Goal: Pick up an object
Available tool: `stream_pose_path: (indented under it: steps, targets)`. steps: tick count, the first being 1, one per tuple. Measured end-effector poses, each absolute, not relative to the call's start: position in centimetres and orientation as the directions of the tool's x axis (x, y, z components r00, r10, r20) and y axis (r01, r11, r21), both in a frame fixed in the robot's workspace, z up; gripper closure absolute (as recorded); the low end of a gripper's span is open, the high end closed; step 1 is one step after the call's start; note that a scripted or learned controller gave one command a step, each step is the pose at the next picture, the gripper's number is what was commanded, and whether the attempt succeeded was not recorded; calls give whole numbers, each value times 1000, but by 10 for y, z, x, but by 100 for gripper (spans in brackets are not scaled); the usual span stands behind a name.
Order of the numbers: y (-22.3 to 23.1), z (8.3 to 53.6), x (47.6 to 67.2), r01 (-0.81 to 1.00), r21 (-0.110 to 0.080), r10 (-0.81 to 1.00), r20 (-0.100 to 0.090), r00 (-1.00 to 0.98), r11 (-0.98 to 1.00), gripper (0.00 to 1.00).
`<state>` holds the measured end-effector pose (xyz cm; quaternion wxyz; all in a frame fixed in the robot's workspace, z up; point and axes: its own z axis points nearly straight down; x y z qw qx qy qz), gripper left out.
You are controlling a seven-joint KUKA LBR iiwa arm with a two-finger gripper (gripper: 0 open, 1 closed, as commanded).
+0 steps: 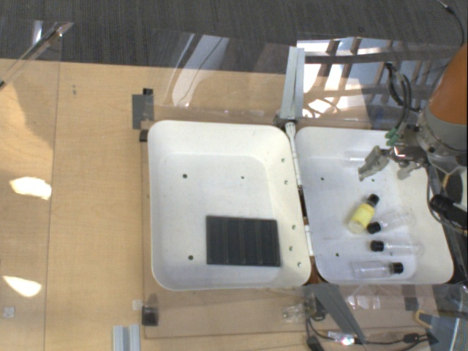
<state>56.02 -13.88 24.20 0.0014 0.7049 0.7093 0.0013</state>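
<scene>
Claw (389, 164) spread wide near right bin's (316, 196) far edge, well apart from yellow bottle (362, 215).

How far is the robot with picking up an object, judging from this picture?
Nothing looks picked up yet. The gripper hangs with open fingers over the upper part of the right bin, holding nothing. The yellow bottle and the clear vials lie on the bin floor below it; the dark ridged pad lies in the left bin. Descent, grasp and lift remain.
</scene>
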Motion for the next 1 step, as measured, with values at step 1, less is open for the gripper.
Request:
stream_pose_path:
  steps: [1]
  targets:
    - [-174, 95, 543, 998, 8, 998, -2, -64, 64, 0]
